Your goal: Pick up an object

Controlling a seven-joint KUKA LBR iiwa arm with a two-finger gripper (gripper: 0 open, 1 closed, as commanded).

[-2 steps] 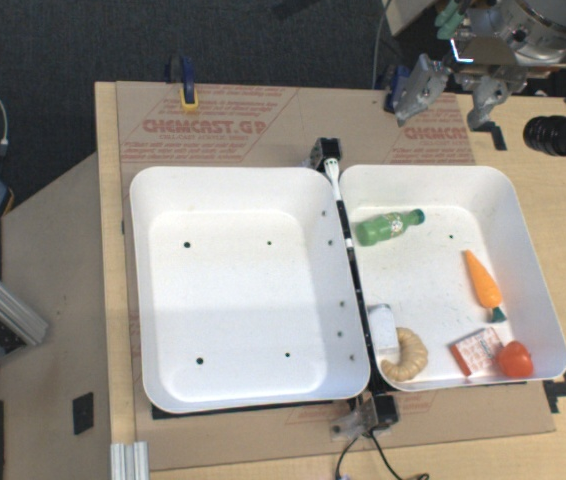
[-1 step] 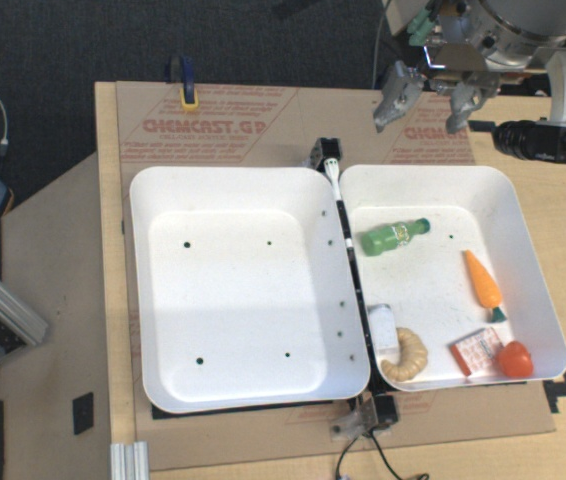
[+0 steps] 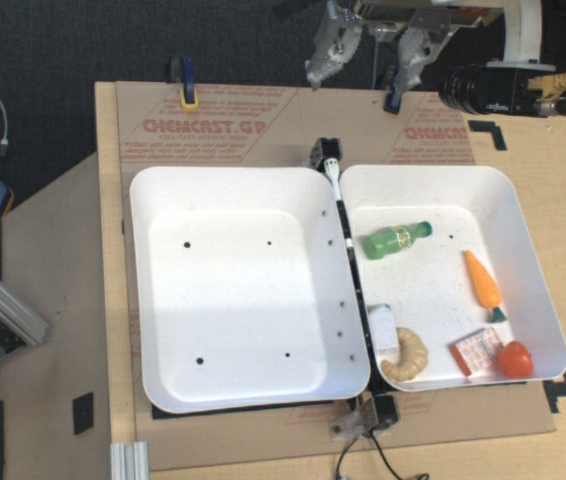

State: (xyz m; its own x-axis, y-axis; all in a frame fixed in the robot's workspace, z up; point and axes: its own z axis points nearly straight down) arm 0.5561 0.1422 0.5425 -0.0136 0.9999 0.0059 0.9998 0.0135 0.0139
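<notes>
The gripper [image 3: 368,56] hangs above the far edge of the bench, beyond both bins, with its two fingers [image 3: 325,53] spread apart and nothing between them. It sits well apart from every object in the bins. The right bin [image 3: 523,228] holds all the loose items. A green bottle [image 3: 396,239] lies on its side near the bin's left wall, cap pointing right. An orange carrot [image 3: 483,280] lies slanted toward the right wall (its dark tip points to the near side). At the near right corner, a red tomato [image 3: 514,360] rests just beside a small red-and-white packet [image 3: 476,351], the two touching or nearly so. A tan croissant [image 3: 407,356] lies at the near left corner, touching a small white block [image 3: 380,325] that sits against the divider side. The left bin [image 3: 153,268] shows a bare white floor with four small dark holes. The two bins meet along a dark centre seam, with a black clamp [image 3: 326,153] at its far end. A blue-and-yellow clamp [image 3: 188,83] grips the cardboard sheet [image 3: 263,118] under the bins at the far left.
</notes>
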